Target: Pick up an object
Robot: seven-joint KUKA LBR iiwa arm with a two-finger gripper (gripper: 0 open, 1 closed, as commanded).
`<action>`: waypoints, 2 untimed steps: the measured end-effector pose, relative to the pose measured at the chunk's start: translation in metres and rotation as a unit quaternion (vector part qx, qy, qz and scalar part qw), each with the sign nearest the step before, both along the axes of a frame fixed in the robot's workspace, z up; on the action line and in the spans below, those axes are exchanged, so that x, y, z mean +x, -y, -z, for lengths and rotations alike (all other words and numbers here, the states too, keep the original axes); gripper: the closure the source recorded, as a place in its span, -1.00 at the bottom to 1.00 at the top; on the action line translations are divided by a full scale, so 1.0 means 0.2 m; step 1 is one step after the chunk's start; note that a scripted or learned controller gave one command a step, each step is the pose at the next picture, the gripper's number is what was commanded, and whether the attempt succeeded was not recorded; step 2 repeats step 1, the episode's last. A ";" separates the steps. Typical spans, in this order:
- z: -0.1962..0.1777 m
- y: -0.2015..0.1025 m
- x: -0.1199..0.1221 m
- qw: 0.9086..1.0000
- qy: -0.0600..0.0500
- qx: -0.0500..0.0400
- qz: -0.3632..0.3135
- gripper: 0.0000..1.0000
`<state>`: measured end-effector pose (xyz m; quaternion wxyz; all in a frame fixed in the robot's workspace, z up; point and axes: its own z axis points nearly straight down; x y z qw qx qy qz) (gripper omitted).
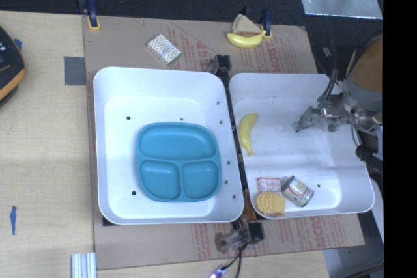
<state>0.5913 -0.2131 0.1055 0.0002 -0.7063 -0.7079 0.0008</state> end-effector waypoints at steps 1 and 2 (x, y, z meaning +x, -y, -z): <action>0.07 -0.40 0.25 1.000 0.000 0.001 -0.002 -1.00; 0.07 -0.40 0.25 1.000 0.000 0.001 -0.002 -1.00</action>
